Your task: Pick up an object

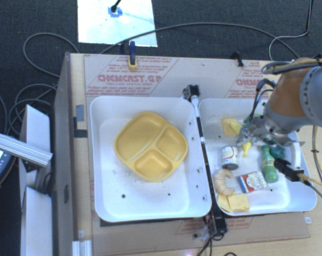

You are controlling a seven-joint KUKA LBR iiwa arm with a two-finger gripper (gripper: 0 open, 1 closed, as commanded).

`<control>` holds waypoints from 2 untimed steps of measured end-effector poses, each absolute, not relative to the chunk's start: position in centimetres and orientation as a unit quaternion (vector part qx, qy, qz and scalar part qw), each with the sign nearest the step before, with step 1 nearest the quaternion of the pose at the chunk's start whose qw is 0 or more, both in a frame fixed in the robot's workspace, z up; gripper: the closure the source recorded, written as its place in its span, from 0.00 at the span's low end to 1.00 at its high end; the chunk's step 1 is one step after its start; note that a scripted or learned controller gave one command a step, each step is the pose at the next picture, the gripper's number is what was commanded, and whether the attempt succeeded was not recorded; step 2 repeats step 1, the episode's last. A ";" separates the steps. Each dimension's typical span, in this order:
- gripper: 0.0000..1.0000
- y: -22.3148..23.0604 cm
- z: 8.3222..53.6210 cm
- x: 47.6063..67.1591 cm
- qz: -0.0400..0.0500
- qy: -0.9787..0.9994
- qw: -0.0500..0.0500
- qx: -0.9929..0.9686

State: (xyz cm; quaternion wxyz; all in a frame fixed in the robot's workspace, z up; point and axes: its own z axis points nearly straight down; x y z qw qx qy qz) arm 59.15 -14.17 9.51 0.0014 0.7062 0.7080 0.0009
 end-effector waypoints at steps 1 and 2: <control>1.00 -7.9 18.6 60.8 0.002 0.709 0.001 0.706; 1.00 -7.9 18.6 60.8 0.002 0.709 0.001 0.706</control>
